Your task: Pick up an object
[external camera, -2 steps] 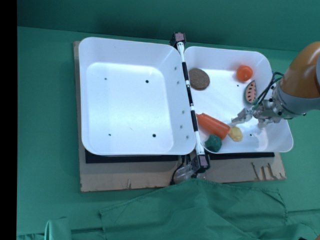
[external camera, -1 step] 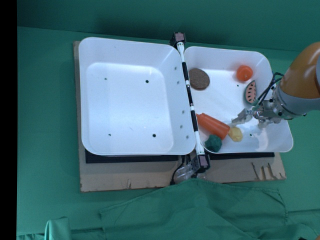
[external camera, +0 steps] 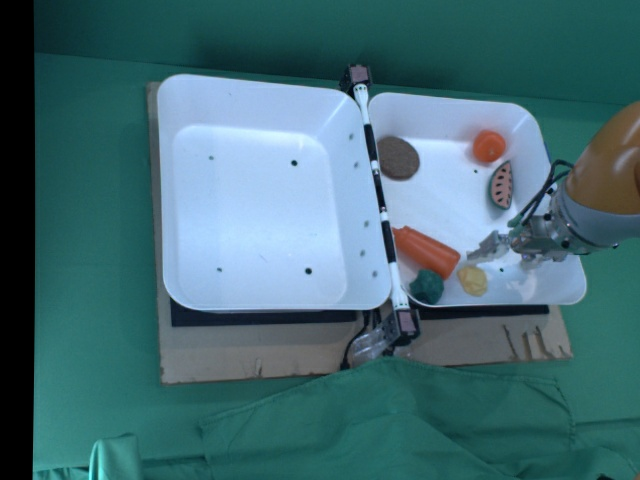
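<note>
Two white bins side by side: left bin (external camera: 200, 108), right bin (external camera: 440, 113). Right bin holds five objects, one of each: brown flat disc (external camera: 398, 157) near the top-left corner; small orange round piece (external camera: 488, 146) near the top-right; watermelon slice (external camera: 501, 184) just below it, by the right wall; long orange carrot-like piece (external camera: 427, 251) lying at a slant against the divider side; dark teal lump (external camera: 427, 287) just below the carrot's lower end; yellow lump (external camera: 473, 281) beside the teal one, close to the front wall.

Gripper (external camera: 492, 249) reaches in from the right, over the right bin, just above the yellow lump and right of the carrot. Fingers appear spread apart, nothing between them.

A striped divider bar (external camera: 377, 188) runs between the bins. Green cloth (external camera: 400, 418) bunched in front of the bench.
</note>
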You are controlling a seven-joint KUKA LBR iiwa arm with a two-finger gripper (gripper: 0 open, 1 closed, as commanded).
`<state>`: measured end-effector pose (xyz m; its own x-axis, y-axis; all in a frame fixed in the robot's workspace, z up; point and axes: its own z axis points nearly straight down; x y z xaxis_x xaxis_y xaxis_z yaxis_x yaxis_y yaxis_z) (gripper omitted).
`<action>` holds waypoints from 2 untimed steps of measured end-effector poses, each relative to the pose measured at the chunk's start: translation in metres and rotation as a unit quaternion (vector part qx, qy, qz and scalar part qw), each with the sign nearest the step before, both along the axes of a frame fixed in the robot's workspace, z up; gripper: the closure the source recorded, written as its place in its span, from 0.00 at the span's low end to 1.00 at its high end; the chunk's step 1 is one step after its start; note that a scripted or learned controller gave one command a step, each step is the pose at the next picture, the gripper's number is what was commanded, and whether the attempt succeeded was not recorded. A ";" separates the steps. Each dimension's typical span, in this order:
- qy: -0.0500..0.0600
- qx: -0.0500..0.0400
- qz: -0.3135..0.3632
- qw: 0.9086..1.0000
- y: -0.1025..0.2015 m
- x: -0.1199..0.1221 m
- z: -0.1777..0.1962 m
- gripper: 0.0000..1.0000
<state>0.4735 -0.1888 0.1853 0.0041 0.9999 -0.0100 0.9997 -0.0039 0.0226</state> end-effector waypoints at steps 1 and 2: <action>0.007 0.003 -0.006 1.000 0.005 0.009 0.052 0.00; 0.007 0.003 -0.013 1.000 0.003 0.012 0.097 0.00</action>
